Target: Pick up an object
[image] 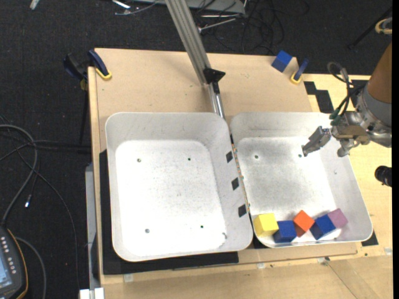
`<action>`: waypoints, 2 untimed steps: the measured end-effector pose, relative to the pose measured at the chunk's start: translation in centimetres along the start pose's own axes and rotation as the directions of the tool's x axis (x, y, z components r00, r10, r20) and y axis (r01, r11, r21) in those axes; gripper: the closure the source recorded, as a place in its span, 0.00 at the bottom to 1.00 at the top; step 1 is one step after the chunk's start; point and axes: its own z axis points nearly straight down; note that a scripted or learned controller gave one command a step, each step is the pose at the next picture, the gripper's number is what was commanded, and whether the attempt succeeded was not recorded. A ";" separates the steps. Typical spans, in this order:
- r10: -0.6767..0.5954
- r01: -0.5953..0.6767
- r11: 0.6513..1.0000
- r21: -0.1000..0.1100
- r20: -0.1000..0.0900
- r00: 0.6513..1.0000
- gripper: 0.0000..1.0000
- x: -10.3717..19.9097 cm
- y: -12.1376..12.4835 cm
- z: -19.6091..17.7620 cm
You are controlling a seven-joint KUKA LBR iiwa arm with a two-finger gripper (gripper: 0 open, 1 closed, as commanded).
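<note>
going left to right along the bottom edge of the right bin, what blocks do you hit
yellow block → blue block → orange block → second blue block → purple block

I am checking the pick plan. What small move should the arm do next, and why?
Probably move the gripper toward the near edge of the right bin. It hangs over the bin's far right part, above bare floor, while the yellow block, blue blocks, orange block and purple block cluster along the near wall.
</note>
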 end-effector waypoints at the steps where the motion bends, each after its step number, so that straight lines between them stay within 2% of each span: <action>1: 0.001 -0.001 1.000 0.008 -0.001 1.000 0.00 -1.0 1.3 9.2; 2: -0.004 0.004 1.000 0.002 0.000 1.000 0.00 0.3 2.9 11.4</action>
